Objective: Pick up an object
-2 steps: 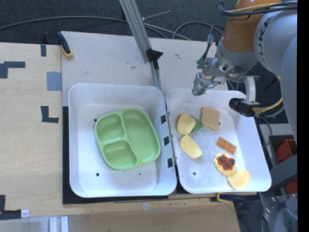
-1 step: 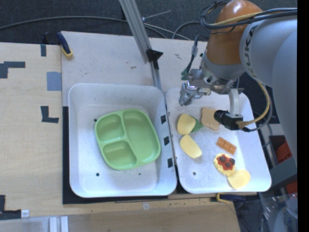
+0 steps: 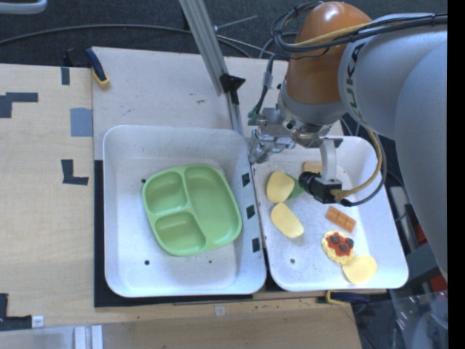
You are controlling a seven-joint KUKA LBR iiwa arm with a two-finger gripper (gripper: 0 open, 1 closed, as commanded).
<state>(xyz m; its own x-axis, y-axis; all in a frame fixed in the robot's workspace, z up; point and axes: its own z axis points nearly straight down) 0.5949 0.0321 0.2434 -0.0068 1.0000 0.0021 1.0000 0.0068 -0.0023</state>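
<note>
Sitting at the centre of the left bin (image 3: 123, 195), a green three-compartment plate (image 3: 192, 209) lies flat with nothing on it, seemingly parked there as a stray item rather than as a target. Across the shared rim, the right bin (image 3: 381, 195) holds the toy food: a yellow piece (image 3: 280, 187) at about ten o'clock in the bin, with a sliver of green showing at its right edge, a second yellow, potato-like piece (image 3: 287, 220) just below it, a small orange biscuit-like bar (image 3: 340, 218) toward three o'clock, a round pizza-like disc with red topping (image 3: 338, 246) near five o'clock and a pale yellow piece (image 3: 360, 269) touching its lower edge. The gripper (image 3: 260, 149) of the KUKA arm (image 3: 396, 71) hangs at about eleven o'clock over the right bin, near the dividing rim and just above the upper yellow piece; whether it is spread or pinched cannot be told at this angle, and nothing can be seen held in it. Judging by that position, the upper yellow piece looks the likeliest pick, and the pick appears not yet made. Both bins rest on a pale wooden bench (image 3: 43, 166) patched with grey tape, a metal post (image 3: 207, 42) rising behind and black cables (image 3: 109, 29) trailing over dark flooring at twelve o'clock.
</note>
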